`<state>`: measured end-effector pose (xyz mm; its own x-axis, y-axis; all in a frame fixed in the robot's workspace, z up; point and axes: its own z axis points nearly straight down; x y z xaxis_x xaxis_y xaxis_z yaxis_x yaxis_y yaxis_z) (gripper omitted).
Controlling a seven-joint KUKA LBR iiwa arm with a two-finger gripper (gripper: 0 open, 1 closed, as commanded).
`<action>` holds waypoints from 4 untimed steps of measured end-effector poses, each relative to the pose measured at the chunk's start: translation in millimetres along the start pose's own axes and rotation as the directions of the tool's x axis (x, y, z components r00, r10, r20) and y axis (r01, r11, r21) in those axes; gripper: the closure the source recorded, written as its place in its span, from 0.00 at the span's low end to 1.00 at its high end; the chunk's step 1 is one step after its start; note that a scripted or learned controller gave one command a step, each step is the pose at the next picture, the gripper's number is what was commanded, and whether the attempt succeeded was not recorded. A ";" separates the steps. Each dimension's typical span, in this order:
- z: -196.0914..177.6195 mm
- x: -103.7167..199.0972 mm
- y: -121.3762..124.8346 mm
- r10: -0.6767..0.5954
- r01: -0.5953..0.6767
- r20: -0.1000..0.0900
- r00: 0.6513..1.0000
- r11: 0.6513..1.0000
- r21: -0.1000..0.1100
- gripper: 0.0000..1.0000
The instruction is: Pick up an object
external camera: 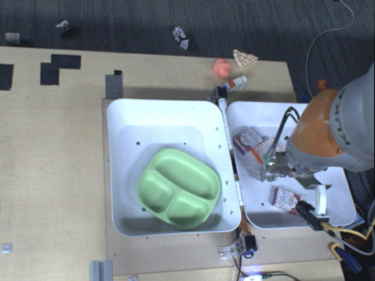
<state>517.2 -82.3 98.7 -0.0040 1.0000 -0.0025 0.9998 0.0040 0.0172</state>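
I am hanging my gripper (270, 170) low over the right white plastic bin (258, 111); I cannot tell its state. A red-and-white printed packet (285, 198) is lying just below it, another patterned packet (250, 139) just above-left; their lettering is too small to read. Far left, a green divided plastic tray (179, 187) is sitting in the left white bin (126, 122).

We read this as robotics lab: plywood bench (53, 157), two white bins (126, 127), taped black markers (58, 66), loose cables (345, 16), grey carpet (146, 10).
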 end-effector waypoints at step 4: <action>0.4 -56.4 -5.7 0.000 0.000 0.001 1.000 1.000 0.002 1.00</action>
<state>511.7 -138.7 98.4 -0.0038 1.0000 -0.0033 0.9999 0.0038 0.0148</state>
